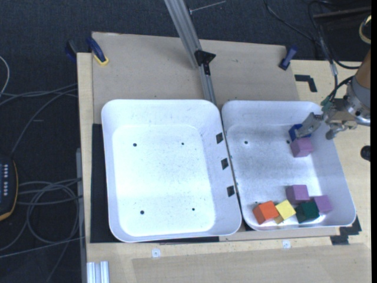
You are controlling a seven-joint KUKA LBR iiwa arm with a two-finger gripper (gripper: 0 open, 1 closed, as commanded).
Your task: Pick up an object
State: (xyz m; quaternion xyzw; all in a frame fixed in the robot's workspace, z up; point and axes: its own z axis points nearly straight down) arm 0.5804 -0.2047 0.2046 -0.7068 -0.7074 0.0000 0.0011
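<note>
My gripper (318, 131) hangs over the far right part of the right bin (259, 107), its two fingers spread apart and open, with nothing between them. A purple block (301, 147) lies just below and left of the left fingertip. A small blue block (294, 132) sits right against that fingertip, partly hidden behind the purple block. Whether the finger touches either block is unclear.
In the right bin's near corner lie an orange cube (266, 211), a yellow cube (285, 209), a dark green cube (307, 211) and two purple blocks (297, 192) (323, 203). The left bin (159, 175) stands alongside. A metal pole (187, 31) slants over the back.
</note>
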